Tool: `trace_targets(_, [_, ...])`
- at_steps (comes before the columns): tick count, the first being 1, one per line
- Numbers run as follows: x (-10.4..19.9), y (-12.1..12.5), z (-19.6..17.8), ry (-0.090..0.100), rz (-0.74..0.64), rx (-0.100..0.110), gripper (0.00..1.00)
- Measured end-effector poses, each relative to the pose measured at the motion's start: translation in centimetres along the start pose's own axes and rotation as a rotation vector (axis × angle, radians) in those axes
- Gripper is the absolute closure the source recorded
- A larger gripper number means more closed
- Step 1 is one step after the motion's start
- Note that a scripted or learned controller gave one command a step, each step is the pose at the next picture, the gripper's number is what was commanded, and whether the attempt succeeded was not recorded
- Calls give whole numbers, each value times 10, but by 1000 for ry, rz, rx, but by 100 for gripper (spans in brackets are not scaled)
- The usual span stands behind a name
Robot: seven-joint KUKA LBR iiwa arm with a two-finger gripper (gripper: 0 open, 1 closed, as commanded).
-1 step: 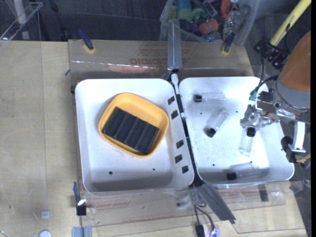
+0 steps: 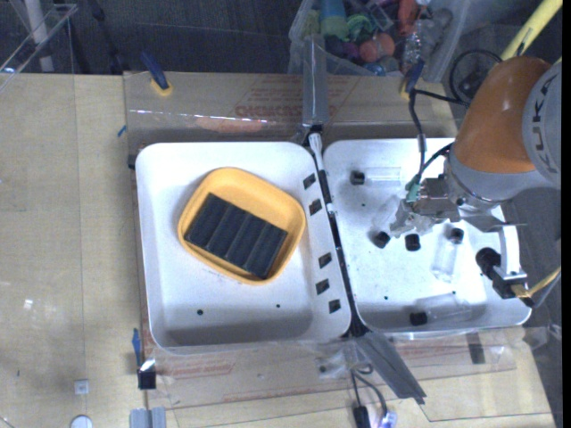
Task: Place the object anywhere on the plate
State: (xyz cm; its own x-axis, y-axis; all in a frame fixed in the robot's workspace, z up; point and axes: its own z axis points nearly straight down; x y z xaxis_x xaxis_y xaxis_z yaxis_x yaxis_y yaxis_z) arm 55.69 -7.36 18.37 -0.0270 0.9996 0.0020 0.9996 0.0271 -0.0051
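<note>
"KU" lettering on arm [image 2: 522, 123] above right bin [image 2: 393, 279]

My arm [image 2: 513, 141]: grey rounded casing with a broad orange band, part of a dark printed letter at its edge. A black cable runs along the casing. Wrist carries a metal mount and my gripper [image 2: 399, 230], tipped with black parts.

A yellow, rounded-square plate [image 2: 242, 224] sits tilted in the left white bin, slightly above its centre. A dark, ribbed rectangular block [image 2: 236, 234] lies flat on the plate, skewed diagonally and covering most of its face.
</note>
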Motion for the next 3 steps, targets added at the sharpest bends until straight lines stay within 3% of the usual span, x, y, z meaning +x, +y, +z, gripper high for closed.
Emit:
trace_targets(1, [77, 38, 0, -3, -150, -6, 100])
trace_targets(2, [144, 11, 0, -1, -348, 0, 100])
trace_targets(3, [144, 11, 0, -1, -347, -1, 0])
